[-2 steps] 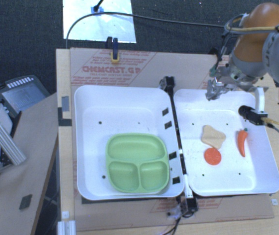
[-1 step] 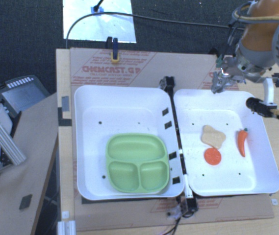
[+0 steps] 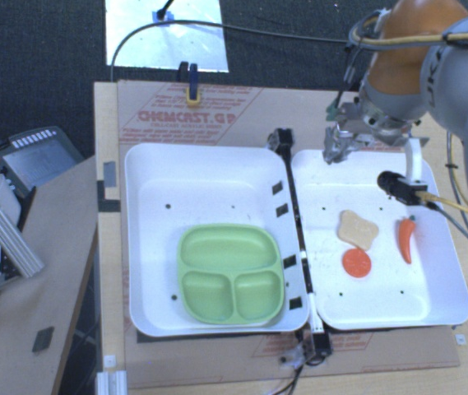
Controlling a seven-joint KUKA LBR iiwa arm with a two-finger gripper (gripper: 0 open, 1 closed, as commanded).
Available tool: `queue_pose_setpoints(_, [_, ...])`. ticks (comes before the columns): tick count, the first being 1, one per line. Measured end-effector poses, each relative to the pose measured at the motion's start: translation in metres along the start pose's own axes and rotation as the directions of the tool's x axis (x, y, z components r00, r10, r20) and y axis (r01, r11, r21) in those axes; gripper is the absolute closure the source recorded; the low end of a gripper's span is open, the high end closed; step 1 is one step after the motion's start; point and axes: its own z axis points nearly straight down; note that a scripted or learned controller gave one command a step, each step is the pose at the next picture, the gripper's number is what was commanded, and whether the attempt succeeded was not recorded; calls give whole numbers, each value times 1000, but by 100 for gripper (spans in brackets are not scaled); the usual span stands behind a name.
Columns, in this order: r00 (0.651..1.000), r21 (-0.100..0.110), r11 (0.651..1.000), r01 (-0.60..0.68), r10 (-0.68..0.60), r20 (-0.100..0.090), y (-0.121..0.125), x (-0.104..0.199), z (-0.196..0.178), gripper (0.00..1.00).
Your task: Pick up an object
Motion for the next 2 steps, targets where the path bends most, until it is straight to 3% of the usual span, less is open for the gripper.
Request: queue_pose_setpoints(2, [1000, 1, 1000, 0, 0, 0, -13, 100, 10, 100])
